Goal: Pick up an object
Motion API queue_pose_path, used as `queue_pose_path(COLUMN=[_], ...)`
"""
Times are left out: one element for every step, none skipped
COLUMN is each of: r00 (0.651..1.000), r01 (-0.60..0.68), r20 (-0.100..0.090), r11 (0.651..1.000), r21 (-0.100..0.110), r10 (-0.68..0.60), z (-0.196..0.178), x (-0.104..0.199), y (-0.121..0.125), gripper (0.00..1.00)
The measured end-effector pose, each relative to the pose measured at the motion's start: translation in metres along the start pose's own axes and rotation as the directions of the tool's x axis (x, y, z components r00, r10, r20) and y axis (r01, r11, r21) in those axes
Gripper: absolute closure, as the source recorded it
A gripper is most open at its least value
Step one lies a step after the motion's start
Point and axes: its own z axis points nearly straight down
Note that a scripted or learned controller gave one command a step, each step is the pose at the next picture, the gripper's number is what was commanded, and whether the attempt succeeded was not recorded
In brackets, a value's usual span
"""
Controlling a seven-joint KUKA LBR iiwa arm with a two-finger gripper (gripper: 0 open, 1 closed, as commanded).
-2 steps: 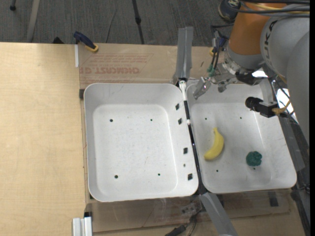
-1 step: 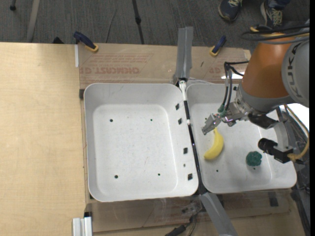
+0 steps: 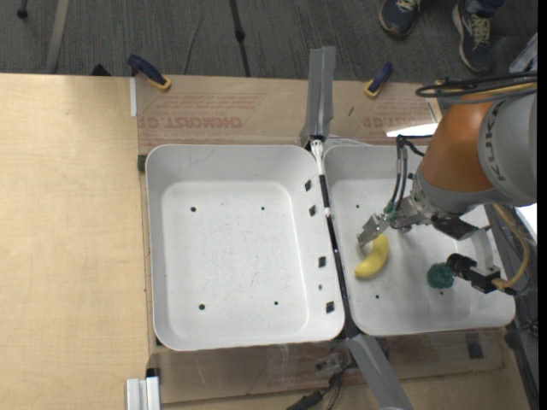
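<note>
Right of centre in the frame, inside the right bin (image 3: 479,319), the tool (image 3: 374,230) hangs just above the banana (image 3: 373,259); whether it is released or clenched I cannot tell. Best descend straight, straddling the fruit's middle.

Two shallow white bins sit side by side on a light wooden bench (image 3: 68,229). The left bin (image 3: 171,314) has a speckled floor with a few small dark holes. The right bin (image 3: 342,173) touches it along a shared edge, where small black clips (image 3: 322,262) line the seam. A grey bar (image 3: 321,92) runs from the top of that seam toward the far edge. Behind the bins lies a sheet of brown cardboard (image 3: 214,109) with reversed red lettering, pinned at its far corners by two blue-and-yellow clamps (image 3: 147,71). Beyond the bench, on grey carpet, stand two feet in dark sneakers (image 3: 403,7) and thin tripod legs (image 3: 235,24).
</note>
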Motion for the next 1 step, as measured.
queue_pose_path(r00=[1.000], r01=[-0.003], r20=[0.000], r11=[1.000], r21=[0.001], r10=[0.003], z=[-0.0086], x=[-0.0007], y=[-0.0005], gripper=[1.00])
